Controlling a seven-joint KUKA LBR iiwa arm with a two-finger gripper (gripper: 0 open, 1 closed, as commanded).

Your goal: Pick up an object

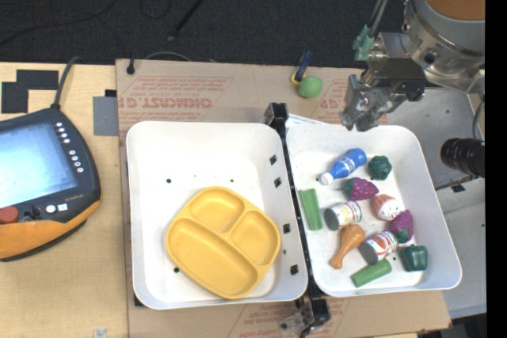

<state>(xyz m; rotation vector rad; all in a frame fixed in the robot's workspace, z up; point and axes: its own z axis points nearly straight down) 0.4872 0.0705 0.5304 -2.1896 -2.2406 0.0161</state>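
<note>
Stock on bench, listed left to right: handheld control pendant lying at 9 o'clock, off the bins; left bin holding one yellow divided plate toward its 6 o'clock side; right bin carrying the pickable lot. Green cylinder is lying along that bin's 9 o'clock wall; blue-and-white bottle is lying tilted at 12 o'clock; small can and purple grape cluster are sitting at centre, nearly touching; toy drumstick is pointing toward 7 o'clock; green stick is resting at 6 o'clock; dark green piece is sitting toward 1 o'clock; green pepper at 4 o'clock. Loose green ball is resting outside, beyond the bins at 12 o'clock. Gripper is hovering over the right bin's 12 o'clock rim, carrying nothing visible; whether its fingers are spread or pressed together cannot be told. Judgement: the bottle is offering the cleanest approach, being nearest and standing apart from neighbours; descending with fingers straddling its narrow width, across its long axis, should avoid nudging the crowded centre.
</note>
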